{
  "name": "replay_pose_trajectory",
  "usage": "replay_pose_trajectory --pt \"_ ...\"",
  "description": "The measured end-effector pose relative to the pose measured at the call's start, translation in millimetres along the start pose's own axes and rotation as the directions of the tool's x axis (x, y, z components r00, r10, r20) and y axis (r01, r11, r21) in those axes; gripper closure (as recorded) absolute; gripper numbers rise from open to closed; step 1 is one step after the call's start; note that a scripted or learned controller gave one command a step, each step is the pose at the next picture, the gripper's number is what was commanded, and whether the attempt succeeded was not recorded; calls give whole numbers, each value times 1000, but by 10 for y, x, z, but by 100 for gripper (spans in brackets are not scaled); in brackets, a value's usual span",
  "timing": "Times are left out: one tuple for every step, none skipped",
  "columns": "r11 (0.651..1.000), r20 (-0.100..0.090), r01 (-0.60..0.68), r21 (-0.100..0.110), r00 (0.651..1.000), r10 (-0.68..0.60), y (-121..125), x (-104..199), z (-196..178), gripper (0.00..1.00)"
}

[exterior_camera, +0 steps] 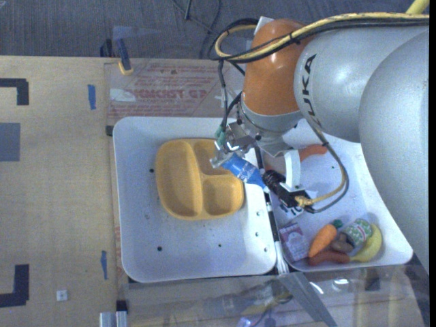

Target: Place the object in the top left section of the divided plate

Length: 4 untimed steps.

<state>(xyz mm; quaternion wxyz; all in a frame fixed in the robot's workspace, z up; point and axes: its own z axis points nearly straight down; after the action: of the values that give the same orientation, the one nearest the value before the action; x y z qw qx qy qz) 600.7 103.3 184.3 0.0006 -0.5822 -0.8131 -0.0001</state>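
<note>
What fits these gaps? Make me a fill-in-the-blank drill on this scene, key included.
1. The divided plate is ______ in colour.
2. The plate lies in the ______ bin of the view.
3. The carrot lies in the ______ bin.
4. The blue object by the gripper hangs over the plate's ______ edge.

Missing words: yellow; left; right; right

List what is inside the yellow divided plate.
The yellow divided plate shows bare sections on its left and bottom. A blue object at the gripper overlaps its right rim; the arm covers the upper right part.
</note>
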Motion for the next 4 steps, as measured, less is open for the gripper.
replay_pose_trajectory --pt "987 2 160 -4 987 -160 196 386 -51 100" --pt "987 2 159 -2 987 -159 218 -87 147 100" --pt "970 1 242 -1 970 -242 -365 -629 -61 100" --pt "931 4 365 -4 931 -365 -291 -497 -247 100"
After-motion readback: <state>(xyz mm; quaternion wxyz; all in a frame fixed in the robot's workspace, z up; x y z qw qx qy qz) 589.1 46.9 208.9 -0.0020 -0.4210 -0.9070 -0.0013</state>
